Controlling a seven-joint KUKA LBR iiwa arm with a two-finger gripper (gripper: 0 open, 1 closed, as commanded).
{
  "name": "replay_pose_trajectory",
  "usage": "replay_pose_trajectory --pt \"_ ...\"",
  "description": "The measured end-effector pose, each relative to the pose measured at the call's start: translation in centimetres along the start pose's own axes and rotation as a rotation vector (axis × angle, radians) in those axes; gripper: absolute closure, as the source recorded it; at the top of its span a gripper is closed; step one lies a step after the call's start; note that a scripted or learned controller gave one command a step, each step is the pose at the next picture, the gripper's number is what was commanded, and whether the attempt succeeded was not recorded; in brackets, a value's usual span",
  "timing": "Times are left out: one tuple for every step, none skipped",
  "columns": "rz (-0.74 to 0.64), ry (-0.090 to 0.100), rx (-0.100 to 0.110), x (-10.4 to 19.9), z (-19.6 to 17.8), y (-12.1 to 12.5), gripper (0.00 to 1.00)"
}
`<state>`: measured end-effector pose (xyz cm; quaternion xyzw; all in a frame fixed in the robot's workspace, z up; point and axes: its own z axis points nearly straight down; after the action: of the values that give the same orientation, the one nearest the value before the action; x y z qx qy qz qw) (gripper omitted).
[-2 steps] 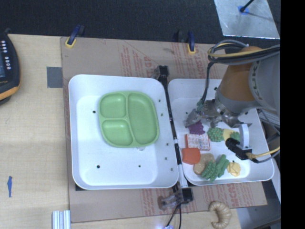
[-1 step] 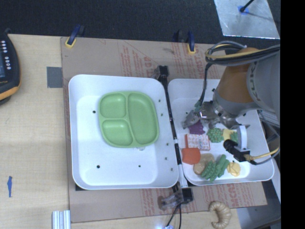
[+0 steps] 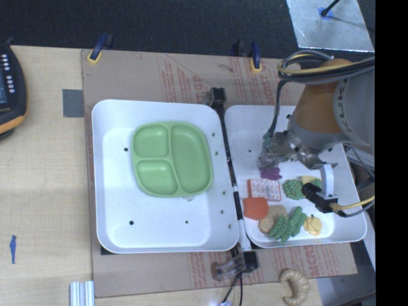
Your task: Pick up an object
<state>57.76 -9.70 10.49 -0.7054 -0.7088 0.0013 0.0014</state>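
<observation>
Arm parked low over the right bin (image 3: 242, 123), jaws (image 3: 273, 159) right above a purple toy (image 3: 271, 172).

Honestly can't tell how wide they're open. Toy food crowds its 5 o'clock side; green divided plate (image 3: 172, 159) sits alone in the left bin (image 3: 111, 231).

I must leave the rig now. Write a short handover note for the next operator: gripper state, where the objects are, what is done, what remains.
Gripper: low in the right bin, at the purple item. Whether it grips anything cannot be told from this view.

Objects: the toy foods lie in the front part of the right bin: purple item, patterned card, red piece, green beans, broccoli, yellow piece. The green divided plate lies in the left bin.

Done: the arm is down over the pile.

Left: confirm a grasp, then lift one object.
</observation>
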Motion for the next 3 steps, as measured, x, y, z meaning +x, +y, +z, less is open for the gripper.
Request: replay_pose_trajectory --pt "-0.001 0.0 0.001 0.0 0.1 0.0 0.0" --pt "-0.003 -0.002 -0.003 -0.5 1.3 2.3 0.0" --pt "0.001 0.0 0.003 0.4 1.3 0.1 0.0"
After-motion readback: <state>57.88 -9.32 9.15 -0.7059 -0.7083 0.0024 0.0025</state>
